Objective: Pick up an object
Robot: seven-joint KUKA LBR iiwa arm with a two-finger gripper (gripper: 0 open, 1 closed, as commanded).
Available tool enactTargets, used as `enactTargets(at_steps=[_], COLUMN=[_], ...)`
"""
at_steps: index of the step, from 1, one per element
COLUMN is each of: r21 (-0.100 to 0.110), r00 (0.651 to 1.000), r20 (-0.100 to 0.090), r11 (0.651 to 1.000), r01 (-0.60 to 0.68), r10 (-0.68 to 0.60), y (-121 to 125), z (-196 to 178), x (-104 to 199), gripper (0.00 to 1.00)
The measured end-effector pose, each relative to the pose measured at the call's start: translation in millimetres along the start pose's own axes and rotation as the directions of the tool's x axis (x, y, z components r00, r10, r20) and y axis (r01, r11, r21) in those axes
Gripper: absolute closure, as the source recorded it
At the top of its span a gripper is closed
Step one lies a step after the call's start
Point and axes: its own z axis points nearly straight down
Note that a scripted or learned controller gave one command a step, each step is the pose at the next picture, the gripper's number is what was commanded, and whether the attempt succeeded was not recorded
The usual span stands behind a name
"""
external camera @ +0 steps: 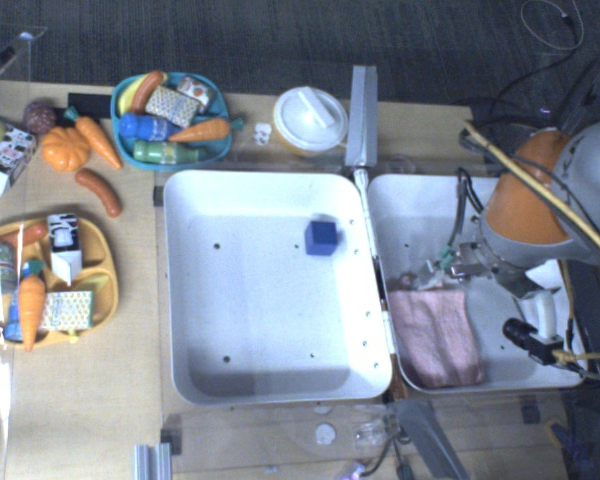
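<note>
- Camera view: the bench [80, 398] carries two white bins side by side, the left bin [250, 318] and the right bin [420, 203], with their inner walls touching.
- A blue cube [322, 236] sits on the left bin's floor, in its far half and near its right wall, apart from everything else.
- A pink cloth [435, 336] lies flat in the right bin, against its left wall and reaching down to its near edge.
- The arm [525, 203] comes in over the right bin's right edge, with its orange band above the bin's far right part.
- The gripper [442, 266] is low over the right bin, just at the cloth's far edge and near the left wall. Whether the claw is released or clenched cannot be told, and nothing can be seen held in it.
- The cube is well apart from the gripper, across the wall between the bins.
- A white bowl [310, 118] stands on the bench at the left bin's far right corner.
- A blue basket [223, 151] of toy food stands at that bin's far left corner.
- A pumpkin [63, 148], a carrot [102, 140] and a sausage [100, 193] lie on the bench left of the basket.
- A yellow tray [105, 268] of toy food sits by the bench's left edge.
</note>
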Motion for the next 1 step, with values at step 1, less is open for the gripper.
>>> enactTargets(at_steps=[1], r21=[0.002], r00=[0.995], r20=[0.0], r11=[0.995], r01=[-0.101], r10=[0.101], y=[38.1], z=[1.1], x=[10.6], gripper=[0.0])
